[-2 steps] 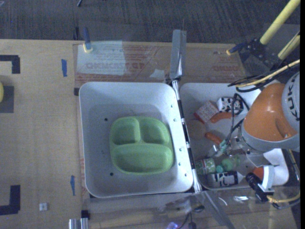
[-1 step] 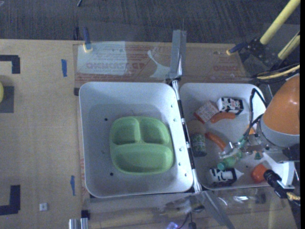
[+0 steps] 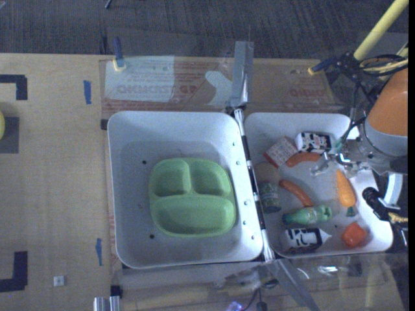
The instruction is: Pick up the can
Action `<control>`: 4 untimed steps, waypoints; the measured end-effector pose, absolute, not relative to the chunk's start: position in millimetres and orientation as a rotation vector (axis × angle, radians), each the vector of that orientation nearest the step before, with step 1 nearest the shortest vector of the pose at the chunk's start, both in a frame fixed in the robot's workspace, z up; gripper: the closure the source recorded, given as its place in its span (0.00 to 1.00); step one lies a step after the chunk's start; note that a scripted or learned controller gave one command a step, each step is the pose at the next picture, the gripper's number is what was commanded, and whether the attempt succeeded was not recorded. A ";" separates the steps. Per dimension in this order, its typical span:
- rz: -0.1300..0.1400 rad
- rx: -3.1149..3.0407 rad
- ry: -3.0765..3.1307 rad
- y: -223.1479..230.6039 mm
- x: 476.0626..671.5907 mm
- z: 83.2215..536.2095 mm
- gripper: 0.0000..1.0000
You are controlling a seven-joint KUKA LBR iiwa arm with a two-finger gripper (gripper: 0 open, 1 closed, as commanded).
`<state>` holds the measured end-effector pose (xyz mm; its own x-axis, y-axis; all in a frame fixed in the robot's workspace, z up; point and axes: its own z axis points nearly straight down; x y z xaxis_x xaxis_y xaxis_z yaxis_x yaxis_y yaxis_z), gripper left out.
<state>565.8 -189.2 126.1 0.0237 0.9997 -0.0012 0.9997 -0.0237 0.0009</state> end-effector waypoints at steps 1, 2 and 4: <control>0.000 2.403 2.020 -214.4 633.8 149.3 0.00; 0.034 2.370 2.037 -210.8 645.0 114.8 0.00; 0.000 2.511 1.885 -147.1 667.8 243.0 1.00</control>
<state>667.8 -147.1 243.0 0.2793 0.9602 -0.0011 0.9602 -0.2793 0.0017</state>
